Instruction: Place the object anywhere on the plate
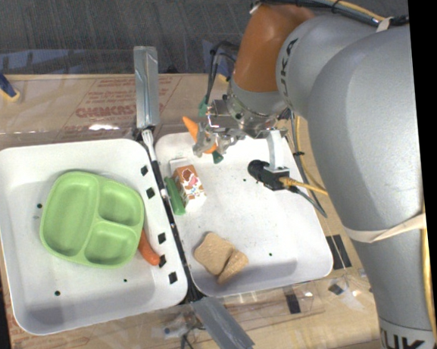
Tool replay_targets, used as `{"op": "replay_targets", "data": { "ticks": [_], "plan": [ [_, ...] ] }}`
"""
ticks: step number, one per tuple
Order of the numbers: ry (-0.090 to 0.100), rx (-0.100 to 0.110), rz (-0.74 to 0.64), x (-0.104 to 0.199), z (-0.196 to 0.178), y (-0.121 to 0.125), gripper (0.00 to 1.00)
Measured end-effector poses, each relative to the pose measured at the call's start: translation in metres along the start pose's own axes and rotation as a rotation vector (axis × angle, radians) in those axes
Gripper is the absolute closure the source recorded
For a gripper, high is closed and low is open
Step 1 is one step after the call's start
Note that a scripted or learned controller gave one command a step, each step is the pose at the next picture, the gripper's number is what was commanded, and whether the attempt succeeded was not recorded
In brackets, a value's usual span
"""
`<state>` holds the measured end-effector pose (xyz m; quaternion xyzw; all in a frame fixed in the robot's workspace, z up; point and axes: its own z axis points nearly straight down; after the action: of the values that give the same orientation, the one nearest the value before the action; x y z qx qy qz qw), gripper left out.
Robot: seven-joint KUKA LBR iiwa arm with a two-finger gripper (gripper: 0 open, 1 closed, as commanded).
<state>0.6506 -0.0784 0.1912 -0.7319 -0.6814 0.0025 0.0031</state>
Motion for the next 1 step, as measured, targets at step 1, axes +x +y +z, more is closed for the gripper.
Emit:
{"op": "replay_targets", "data": {
  "ticks": [1],
  "plan": [
    [0.0, -0.004, 0.004, 0.088, -0.0001, -0.0007, 1.0]
  ]
}}
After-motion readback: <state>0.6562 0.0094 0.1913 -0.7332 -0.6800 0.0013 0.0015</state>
